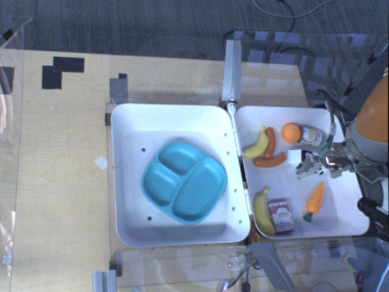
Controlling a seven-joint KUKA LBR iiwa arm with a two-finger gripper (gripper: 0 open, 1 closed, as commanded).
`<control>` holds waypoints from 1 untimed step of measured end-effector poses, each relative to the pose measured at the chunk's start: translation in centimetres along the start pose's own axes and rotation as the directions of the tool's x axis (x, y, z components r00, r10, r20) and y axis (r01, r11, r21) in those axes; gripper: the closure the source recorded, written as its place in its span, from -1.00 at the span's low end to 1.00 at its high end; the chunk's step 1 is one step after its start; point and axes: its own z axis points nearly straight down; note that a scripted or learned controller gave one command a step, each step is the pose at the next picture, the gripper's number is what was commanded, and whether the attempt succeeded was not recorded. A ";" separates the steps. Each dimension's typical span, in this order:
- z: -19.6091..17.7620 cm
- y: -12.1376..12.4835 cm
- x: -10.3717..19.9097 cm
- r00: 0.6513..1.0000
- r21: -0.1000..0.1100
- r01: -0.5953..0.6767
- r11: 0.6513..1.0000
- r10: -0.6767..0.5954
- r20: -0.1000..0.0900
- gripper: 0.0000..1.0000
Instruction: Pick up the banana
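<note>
Claw (311,167) hovered mid right bin (346,221); finger state unclear. Two bananas: upper banana (258,145) touching sausages (269,152), lower banana (262,212) against box (281,216). Risk: neighbour snagged in grasp.

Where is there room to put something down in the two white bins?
Left bin: bare floor all around the blue divided plate, widest along its left and far sides. Right bin: crowded with bananas, sausages, orange, carrot, box and gripper; small bare patch between carrot and near-right corner.
</note>
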 end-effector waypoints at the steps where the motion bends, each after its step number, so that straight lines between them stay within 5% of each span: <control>1: 6.6 -1.6 5.6 0.987 0.001 0.163 0.987 -0.163 -0.001 -1.00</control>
